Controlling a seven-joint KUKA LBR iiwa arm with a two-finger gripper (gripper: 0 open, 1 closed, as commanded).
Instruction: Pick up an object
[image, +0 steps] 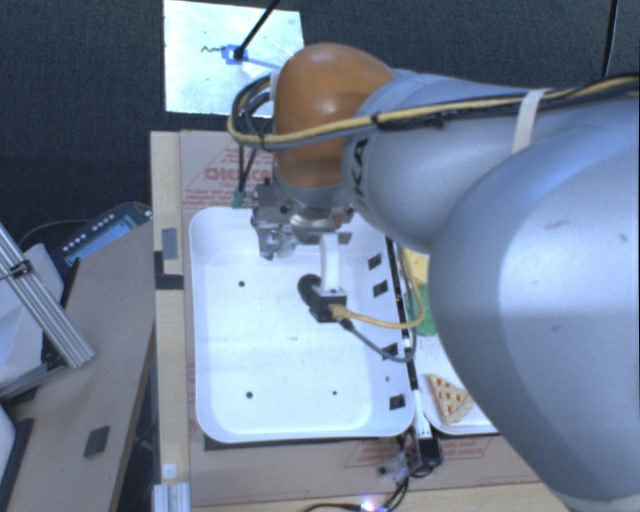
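Mostly hidden behind the arm (480, 200): right bin (455, 425).

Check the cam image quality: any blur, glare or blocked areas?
Camera view: the big grey arm is close to the lens and soft, blocking most of the right shallow white bin; the left shallow white bin is bright, near washed out; mild overall blur.

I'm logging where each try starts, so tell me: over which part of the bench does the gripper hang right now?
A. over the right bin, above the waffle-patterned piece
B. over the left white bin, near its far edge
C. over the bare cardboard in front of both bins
B: the gripper sits above the far part of the left white bin, while the waffle-patterned piece lies off in the right bin.
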